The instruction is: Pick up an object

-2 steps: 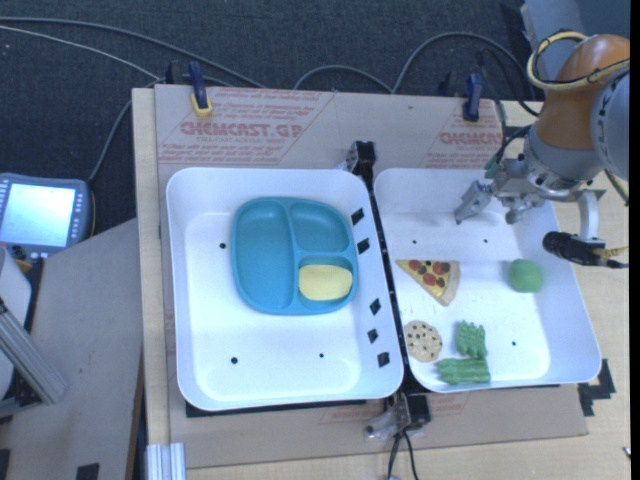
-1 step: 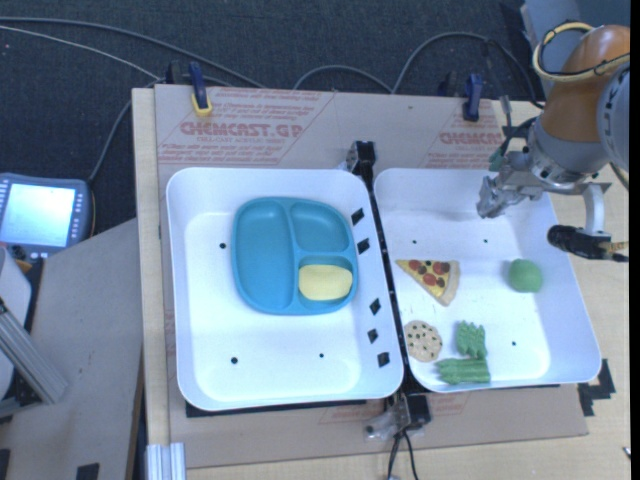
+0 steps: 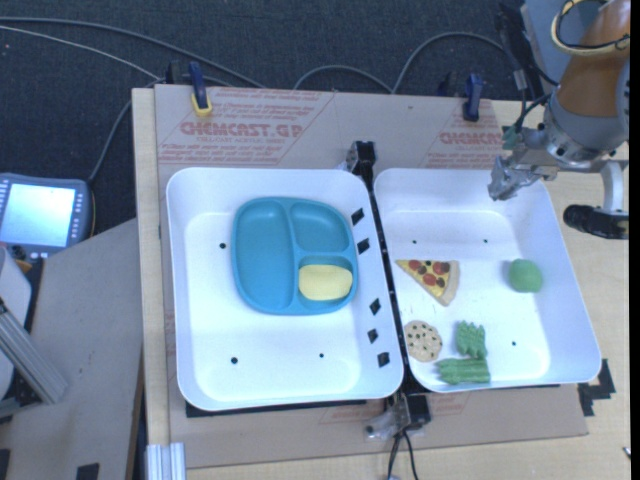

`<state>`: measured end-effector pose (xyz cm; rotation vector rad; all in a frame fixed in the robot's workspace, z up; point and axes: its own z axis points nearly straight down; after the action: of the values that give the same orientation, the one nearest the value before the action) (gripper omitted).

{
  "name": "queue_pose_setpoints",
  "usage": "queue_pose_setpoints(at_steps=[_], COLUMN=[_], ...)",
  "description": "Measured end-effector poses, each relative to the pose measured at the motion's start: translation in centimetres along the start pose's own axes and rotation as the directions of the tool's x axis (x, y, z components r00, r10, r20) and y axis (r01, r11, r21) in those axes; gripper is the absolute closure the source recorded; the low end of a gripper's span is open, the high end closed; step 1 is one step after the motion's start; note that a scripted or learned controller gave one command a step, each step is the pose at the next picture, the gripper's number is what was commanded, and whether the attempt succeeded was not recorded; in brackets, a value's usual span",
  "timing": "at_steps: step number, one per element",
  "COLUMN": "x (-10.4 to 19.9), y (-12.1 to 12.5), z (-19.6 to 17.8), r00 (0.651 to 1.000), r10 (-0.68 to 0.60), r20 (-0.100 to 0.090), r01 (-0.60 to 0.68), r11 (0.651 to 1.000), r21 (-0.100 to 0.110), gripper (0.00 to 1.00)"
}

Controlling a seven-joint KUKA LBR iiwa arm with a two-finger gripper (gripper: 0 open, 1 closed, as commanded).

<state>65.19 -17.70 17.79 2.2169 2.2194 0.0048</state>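
The arm (image 3: 585, 58) enters from the right, its jaws (image 3: 508, 183) poised over the far edge of the right bin (image 3: 560, 358). Nothing sits between them; whether they stand open or closed cannot be told at this size.

Candidate objects lie in the right bin, largest first: pizza slice (image 3: 431, 276), green leafy pieces (image 3: 466, 353), cookie (image 3: 423, 341), green ball (image 3: 524, 275). The ball sits nearest the jaws and well apart from the rest, so it is judged the cleanest target: descend vertically, centred, clear of the bin wall.

The left bin (image 3: 200, 368) holds a blue divided tray (image 3: 270, 258) with a yellow item (image 3: 325, 282) in one compartment.

Both bins rest on a brown board (image 3: 250, 123) clamped to the table. Cables (image 3: 90, 43) trail over dark flooring; a screen (image 3: 40, 213) stands left.
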Motion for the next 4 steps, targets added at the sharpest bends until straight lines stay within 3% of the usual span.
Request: queue_pose_setpoints(at_steps=[1,4], x=[0.0,16.1], y=[0.2,-1.9], z=[-5.5,-5.9], r00=[1.0,1.0], r10=[0.0,-0.004], r20=[0.001,-0.003], r01=[0.0,0.004], r11=[1.0,1.0], r21=[-0.001,0.008], gripper=[1.0,1.0])
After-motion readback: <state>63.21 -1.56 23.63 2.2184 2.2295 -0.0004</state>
